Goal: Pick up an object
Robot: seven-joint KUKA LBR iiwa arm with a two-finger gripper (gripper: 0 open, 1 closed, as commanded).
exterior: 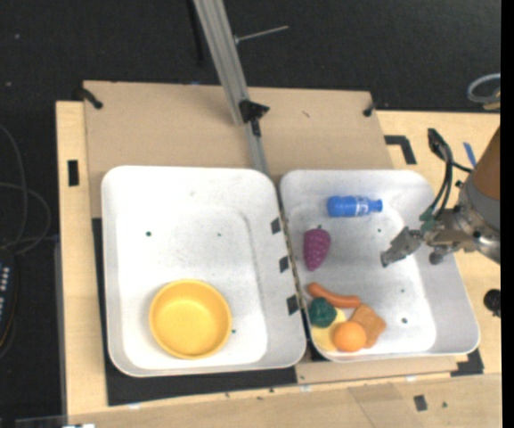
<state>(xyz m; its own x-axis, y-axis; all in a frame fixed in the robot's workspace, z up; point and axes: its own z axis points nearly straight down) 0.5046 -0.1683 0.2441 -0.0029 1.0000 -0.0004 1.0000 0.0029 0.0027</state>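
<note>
We see the arm (pixel 485 178) as a thick rounded body, orange-brown at its upper part and grey below. Dark cables (pixel 441 163) loop along its side. Its gripper (pixel 397 252) is a grey metal assembly of blocky parts ending in slim grey fingers.

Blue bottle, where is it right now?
The blue bottle lies on its side near the far edge of the right bin, above the purple grapes.

Tan bench (pixel 194 123); dark floor (pixel 61 34)
</note>
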